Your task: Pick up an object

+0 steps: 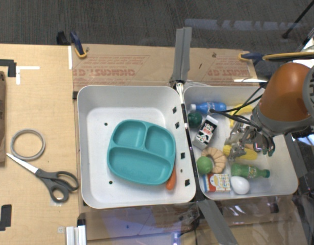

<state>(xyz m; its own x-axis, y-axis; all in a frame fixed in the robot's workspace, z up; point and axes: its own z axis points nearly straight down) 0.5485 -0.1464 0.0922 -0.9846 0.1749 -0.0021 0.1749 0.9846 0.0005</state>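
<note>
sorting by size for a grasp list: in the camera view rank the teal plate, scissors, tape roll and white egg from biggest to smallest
1. teal plate
2. scissors
3. tape roll
4. white egg
All lie at much the same depth, so the order seems safe.

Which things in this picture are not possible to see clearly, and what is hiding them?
- Claw, camera view: small and tangled with cables, so its state and anything in it are unclear.
- Yellow object: partly covered by the claw; its shape is unclear.
- Orange carrot-like piece: mostly hidden under the teal tray.
- Small carton: the print is too small to read.
- Right bin: its far side is covered by the arm.
</note>
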